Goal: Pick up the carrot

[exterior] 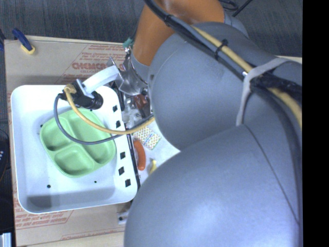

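The smooth, matte grey arm bulges across the near and right part of the view, rounded like a shell, with a cream hose and black cables strapped along its upper side. Just left of it lies the left bin, shallow white plastic with rounded corners and a glossy rim, and in it sits a pale green divided tray with three soft-edged compartments. A thin black cable and a yellowish tube loop over that tray. The carrot — small, orange, slender and slightly tapered — lies just right of the bin's right wall, in the strip of the neighbouring bin that the arm leaves visible, beside a patterned packet and a small yellow piece. Beyond the carrot, above the dividing wall, the metallic gripper hangs below the orange band; I cannot tell how its fingers stand. The counter behind is brown printed cardboard.
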Available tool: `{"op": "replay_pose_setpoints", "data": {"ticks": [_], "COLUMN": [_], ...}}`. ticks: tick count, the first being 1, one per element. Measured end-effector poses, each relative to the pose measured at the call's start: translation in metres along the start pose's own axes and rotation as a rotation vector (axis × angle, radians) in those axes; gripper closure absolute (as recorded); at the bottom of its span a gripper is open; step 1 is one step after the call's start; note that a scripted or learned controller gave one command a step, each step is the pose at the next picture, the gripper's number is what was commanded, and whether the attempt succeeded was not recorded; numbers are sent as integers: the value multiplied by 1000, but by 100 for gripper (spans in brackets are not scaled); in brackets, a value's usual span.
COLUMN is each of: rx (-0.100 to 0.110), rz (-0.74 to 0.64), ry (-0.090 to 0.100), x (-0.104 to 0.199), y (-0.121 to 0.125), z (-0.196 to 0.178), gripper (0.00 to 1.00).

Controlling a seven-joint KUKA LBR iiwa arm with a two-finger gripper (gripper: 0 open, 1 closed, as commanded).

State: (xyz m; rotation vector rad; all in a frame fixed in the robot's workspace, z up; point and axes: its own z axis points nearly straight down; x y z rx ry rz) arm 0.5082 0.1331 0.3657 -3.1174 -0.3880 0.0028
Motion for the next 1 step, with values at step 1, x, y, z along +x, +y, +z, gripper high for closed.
{"op": "replay_pose_setpoints", "data": {"ticks": [1], "rx": [3], "rz": [42], "ry": [-4], "x": [-42], "y": [47], "z": [61], "gripper": [100]}}
